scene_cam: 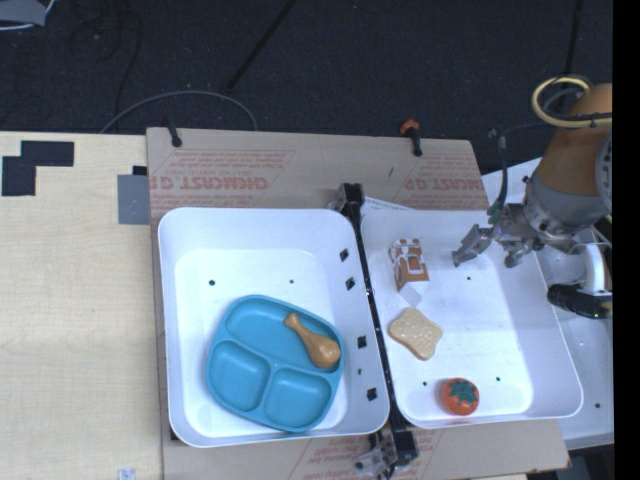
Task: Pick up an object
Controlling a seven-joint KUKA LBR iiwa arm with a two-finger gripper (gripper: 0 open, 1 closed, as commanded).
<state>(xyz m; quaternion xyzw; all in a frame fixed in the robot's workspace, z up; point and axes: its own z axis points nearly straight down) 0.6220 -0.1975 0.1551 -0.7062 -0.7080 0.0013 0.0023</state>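
Note:
The right bin (pixel 520 368) holds three toy foods: a brown and white waffle-like piece (pixel 408 263) near its back left, a tan slice of bread (pixel 416 334) in the middle left, and a red tomato (pixel 460 396) at the front. In the left bin (pixel 190 268) a blue divided plate (pixel 250 378) carries a brown chicken drumstick (pixel 314 340). My gripper (pixel 492 247) hangs over the back right of the right bin, open, with nothing between its fingers. It is well to the right of the waffle piece and above the bin floor.
A black divider (pixel 362 298) with clips runs between the two bins. Both bins rest on a cardboard sheet (pixel 300 168). A light wooden bench top (pixel 70 318) lies to the left. The arm's orange band (pixel 580 148) stands at the right edge.

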